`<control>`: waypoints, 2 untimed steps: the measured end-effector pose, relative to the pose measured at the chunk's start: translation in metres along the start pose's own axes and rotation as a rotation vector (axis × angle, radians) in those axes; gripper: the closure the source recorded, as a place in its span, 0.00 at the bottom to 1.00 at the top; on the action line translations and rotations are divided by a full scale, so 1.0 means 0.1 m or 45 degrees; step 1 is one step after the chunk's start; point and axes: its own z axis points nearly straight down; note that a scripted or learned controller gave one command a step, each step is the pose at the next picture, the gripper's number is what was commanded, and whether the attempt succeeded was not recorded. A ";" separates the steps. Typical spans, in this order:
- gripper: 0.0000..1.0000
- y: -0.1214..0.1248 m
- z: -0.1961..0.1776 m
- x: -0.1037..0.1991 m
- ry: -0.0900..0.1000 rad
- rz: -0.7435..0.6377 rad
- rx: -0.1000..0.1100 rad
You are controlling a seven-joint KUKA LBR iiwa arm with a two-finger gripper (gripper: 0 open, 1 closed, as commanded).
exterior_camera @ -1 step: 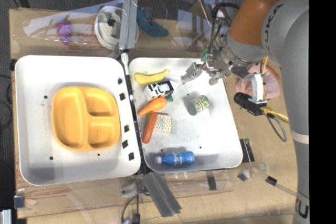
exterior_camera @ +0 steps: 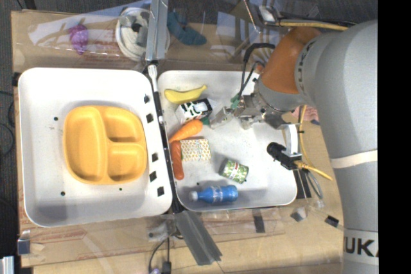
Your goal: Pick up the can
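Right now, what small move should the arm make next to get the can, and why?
Probably shift the end effector toward the lower edge of the view, over the can. The can lies on its side, apart from the end effector, between the patterned block and the blue bottle.

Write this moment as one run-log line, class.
task: pick up can | gripper: over right bin, near carton | can: lying in right bin, apart from gripper | tray: left bin

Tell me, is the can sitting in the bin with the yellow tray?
No, the green can lies in the right bin, beside the blue bottle, while the yellow tray sits in the left bin.
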 end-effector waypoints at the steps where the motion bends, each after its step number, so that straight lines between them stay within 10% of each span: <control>1: 0.00 -0.72 0.01 0.10 0.001 -0.201 0.001; 2: 0.00 -1.24 0.01 0.55 0.002 -0.558 0.001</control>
